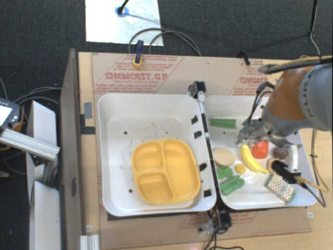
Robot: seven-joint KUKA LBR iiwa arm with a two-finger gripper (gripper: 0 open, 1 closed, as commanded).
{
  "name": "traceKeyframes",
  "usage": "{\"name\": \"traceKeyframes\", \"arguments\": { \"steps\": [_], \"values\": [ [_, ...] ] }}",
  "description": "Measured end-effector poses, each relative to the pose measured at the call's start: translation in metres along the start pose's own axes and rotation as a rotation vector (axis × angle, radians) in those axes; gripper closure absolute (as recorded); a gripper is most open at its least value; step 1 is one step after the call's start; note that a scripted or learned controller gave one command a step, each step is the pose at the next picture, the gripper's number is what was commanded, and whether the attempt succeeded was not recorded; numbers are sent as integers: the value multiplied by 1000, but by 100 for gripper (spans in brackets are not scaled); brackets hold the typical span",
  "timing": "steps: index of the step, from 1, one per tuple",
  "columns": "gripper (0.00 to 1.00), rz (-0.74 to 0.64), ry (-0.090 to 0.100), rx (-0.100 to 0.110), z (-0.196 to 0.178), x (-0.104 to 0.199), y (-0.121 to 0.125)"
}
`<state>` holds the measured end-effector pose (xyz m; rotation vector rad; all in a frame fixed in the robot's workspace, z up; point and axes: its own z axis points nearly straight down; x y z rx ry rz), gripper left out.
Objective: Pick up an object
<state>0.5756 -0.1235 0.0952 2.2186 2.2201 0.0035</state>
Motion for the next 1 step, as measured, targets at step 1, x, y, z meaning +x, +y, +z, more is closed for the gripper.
{"name": "traceKeyframes", "arguments": {
  "steps": [1],
  "values": [
    [100, -8, 1, -16, -206, 64, -34]
  ]
}}
